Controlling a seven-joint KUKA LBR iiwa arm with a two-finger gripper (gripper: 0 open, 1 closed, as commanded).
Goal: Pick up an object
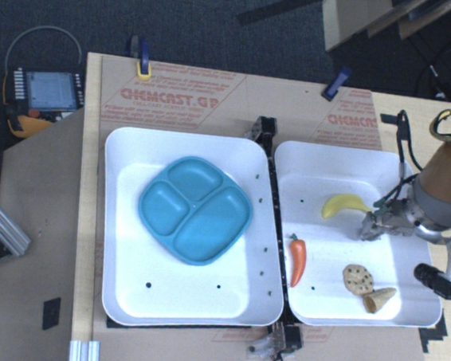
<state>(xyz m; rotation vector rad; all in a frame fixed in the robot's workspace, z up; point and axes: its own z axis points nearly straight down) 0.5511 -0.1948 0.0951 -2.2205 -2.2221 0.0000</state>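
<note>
Right now I see the gripper low in the right bin, its tip just right of the yellow banana; I cannot tell how it is set or whether it touches the fruit. Nearer me in that bin lie a cookie and a tan wedge side by side, with an orange-red pepper along its left wall. A blue divided plate sits in the left bin.
</note>
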